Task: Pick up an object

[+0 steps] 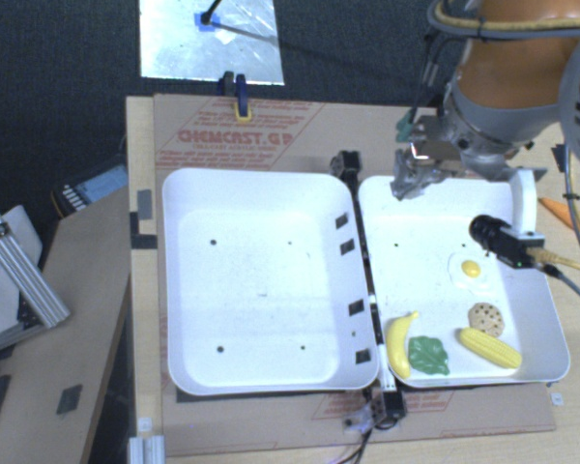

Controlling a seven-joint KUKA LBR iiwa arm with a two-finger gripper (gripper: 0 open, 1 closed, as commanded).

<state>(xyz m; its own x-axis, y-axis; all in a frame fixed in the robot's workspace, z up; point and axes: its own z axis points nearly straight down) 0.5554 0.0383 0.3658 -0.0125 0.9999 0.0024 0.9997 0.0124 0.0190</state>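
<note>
**Arm poised over the right bin, objects grouped at its near end**

A wooden bench [87, 288] carries a brown cardboard sheet [242, 129] printed with red lettering, and two shallow white bins sit on it side by side, joined by black clips. The left bin [184, 201] has a bare floor. Beyond the bench lies dark carpet [58, 56] with a shiny silver sheet [213, 27] on it. An aluminium rail [14, 269] leans at the left edge.

The right bin [406, 259] holds a fried egg [470, 270], a cookie [484, 317], a corn cob [489, 348], a banana [398, 344] and a green leaf [428, 356] touching the banana.

The arm [522, 56] reaches in from the upper right, wrist tilted down. Its gripper [409, 184] hangs above the right bin's far left corner, well apart from the objects; whether it is spread or closed cannot be told.
</note>
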